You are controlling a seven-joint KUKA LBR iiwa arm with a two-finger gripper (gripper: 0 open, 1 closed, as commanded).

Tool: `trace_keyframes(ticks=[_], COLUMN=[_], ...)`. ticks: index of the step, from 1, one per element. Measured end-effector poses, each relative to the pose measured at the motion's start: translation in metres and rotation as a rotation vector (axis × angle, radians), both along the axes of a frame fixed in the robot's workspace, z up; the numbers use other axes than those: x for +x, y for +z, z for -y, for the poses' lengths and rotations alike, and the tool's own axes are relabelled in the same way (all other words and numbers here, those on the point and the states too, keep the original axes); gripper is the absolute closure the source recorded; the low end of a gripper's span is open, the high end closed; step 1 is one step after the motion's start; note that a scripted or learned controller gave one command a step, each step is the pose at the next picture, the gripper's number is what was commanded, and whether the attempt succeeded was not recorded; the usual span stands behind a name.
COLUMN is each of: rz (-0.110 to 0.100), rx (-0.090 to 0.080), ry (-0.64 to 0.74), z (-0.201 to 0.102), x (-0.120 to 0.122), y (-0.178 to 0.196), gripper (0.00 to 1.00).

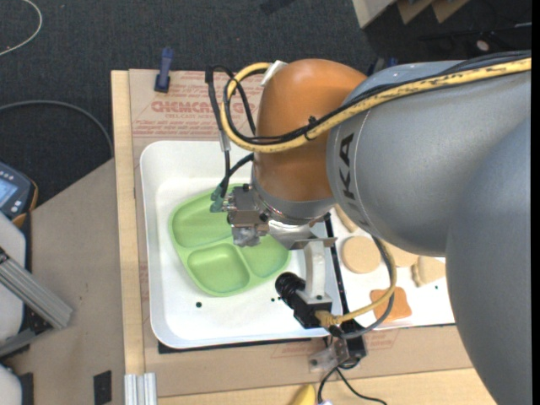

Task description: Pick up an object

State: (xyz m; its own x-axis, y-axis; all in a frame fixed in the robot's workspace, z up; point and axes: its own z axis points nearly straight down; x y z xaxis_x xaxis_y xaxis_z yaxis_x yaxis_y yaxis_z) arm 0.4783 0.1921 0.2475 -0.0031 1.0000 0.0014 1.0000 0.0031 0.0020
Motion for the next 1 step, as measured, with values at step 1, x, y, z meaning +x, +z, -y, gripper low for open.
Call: trace_keyframes(ticks=[1], rz=[0.000], rx=[0.000], ry=[0.000], z=[-0.0338], x=[0.0080], y=[0.0024], gripper=[1.00])
